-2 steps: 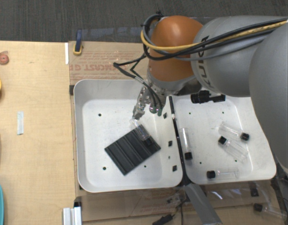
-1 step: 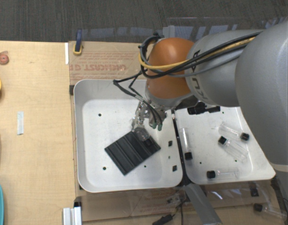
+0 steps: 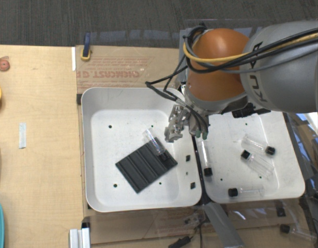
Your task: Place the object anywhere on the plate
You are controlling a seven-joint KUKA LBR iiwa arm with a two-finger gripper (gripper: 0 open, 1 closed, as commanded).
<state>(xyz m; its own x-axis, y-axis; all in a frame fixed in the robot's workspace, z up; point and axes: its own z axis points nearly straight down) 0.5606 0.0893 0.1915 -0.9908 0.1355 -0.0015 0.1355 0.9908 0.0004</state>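
A black ribbed plate (image 3: 145, 166) lies tilted in the left white bin (image 3: 96, 154). A clear tube (image 3: 153, 141) with a black cap lies across the plate's upper right edge, its capped end resting on the plate. My gripper (image 3: 173, 132) hangs just right of and above the tube's clear end, apart from it, with nothing visibly held. The grey arm with its orange band (image 3: 221, 61) covers the back of the bins.
The right bin (image 3: 288, 185) holds several clear tubes with black caps, one (image 3: 257, 154) at mid right, one (image 3: 244, 191) near the front, one (image 3: 201, 156) along the divider. Two small black bits (image 3: 187, 158) lie right of the plate.
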